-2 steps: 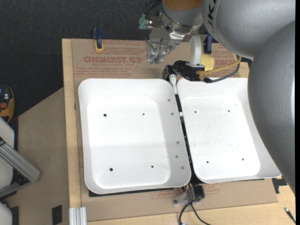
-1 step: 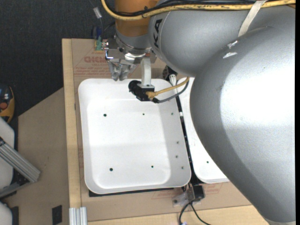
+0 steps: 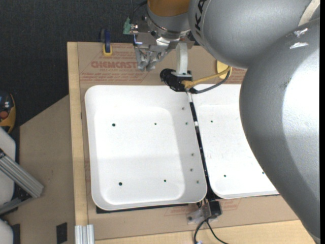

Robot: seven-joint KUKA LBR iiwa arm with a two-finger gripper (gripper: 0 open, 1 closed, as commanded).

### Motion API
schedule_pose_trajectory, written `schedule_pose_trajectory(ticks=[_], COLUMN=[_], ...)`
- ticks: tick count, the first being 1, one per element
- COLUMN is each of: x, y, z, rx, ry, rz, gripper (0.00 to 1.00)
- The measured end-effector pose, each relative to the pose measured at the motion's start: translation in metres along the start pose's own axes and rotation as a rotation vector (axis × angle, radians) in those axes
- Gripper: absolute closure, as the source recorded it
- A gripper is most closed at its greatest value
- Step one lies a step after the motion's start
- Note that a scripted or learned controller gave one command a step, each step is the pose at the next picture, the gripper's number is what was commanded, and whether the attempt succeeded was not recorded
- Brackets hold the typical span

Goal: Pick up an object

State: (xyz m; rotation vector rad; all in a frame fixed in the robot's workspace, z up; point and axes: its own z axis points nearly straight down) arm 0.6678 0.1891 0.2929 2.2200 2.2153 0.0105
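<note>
The grey arm (image 3: 274, 85) reaches in from the right and covers much of the right side of the view, its orange band at the top. The gripper (image 3: 146, 61) hangs at the far side of the bench, beyond the far rim of the left bin (image 3: 91, 136). It is over the brown board (image 3: 81, 75), just right of the red lettering printed there. It is small and partly in shadow, so whether it is open or closed cannot be told, and nothing can be made out in its grasp.

The left bin's white floor carries four small dark dots (image 3: 114, 125), two toward the far side and two toward the near side. The right bin (image 3: 228, 151) sits just beside it, and the arm hides its right part. Which thing is to be picked up, and where it lies, cannot be told from this view.

A blue and yellow clamp (image 3: 106, 41) grips the far edge of the board, left of the gripper. A small black plug (image 3: 212, 208) with a cable sits at the near edge, below the gap between the bins. A metal rail (image 3: 20, 174) lies off the bench at the left.
</note>
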Motion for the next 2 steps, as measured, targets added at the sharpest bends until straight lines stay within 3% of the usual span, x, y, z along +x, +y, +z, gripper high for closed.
schedule_pose_trajectory(ticks=[1,2], x=[-0.040,0.029], y=[0.000,-0.012], z=[-0.045,0.041], rx=[0.000,0.019], ry=[-0.001,-0.001], rz=[0.002,-0.008], gripper=[1.00,1.00])
